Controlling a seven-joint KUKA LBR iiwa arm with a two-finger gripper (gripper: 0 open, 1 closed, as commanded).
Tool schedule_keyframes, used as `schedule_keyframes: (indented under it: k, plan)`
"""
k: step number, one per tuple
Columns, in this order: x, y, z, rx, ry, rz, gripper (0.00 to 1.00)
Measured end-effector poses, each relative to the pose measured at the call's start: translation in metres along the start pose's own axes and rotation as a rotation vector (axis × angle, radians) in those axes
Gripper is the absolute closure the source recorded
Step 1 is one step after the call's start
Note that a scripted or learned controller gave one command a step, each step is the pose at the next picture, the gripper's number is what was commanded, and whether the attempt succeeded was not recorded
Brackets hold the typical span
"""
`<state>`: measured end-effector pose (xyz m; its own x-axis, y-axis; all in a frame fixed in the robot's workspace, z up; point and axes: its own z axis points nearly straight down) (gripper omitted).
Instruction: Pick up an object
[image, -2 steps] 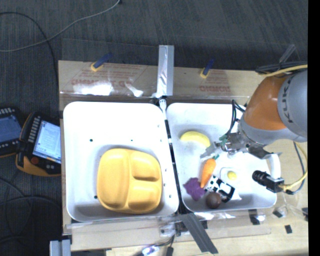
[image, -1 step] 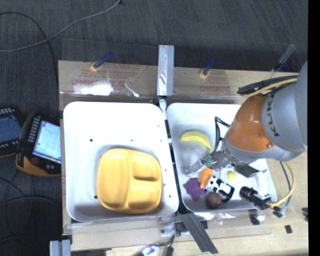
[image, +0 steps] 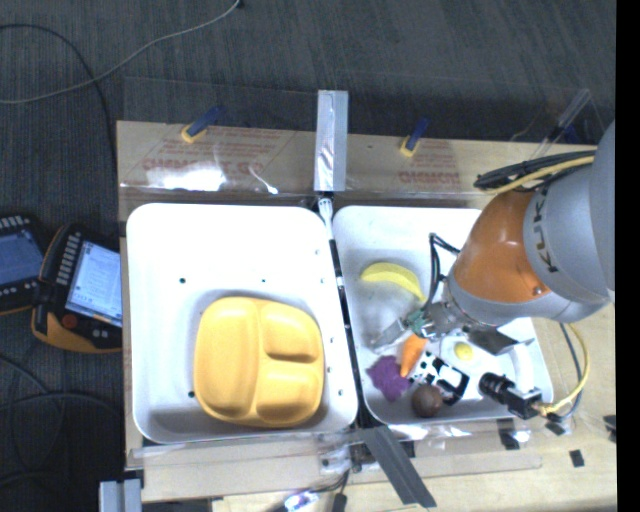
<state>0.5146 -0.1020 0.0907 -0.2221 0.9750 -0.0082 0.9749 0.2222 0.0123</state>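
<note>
Down in the right bin (image: 350, 300) sits the claw (image: 425, 325), low among the small things there, hanging from the grey arm (image: 580, 240) with its orange band (image: 500, 260). From where I stand I cannot tell whether it is spread or pressed together; the wrist hides most of it. An orange carrot (image: 411, 352) lies tilted just below it, its upper end very close to the claw, though I cannot say it is gripped. Left of the carrot lies a purple lump (image: 384, 374), and below it a dark brown ball (image: 427, 399). A yellow banana (image: 390, 277) rests higher up in the same bin, apart from the claw. Just right of the carrot is a small white piece with a yellow centre (image: 460, 351), like a fried egg. The left bin (image: 160, 250) holds a yellow divided tray (image: 258, 360). Both bins sit side by side on the surface (image: 240, 160), and a handheld controller (image: 80, 290) lies off to the left.
</note>
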Motion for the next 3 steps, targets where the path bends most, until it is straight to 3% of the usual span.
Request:
schedule_keyframes:
  k: [1, 2, 3]
  plan:
    - [0.045, -0.02, -0.093, 0.015, 0.009, 0.049, 0.0]
    - [0.006, -0.025, -0.035, 0.016, 0.009, 0.008, 0.0]
    - [0.001, -0.004, 0.001, 0.007, 0.006, -0.026, 0.0]
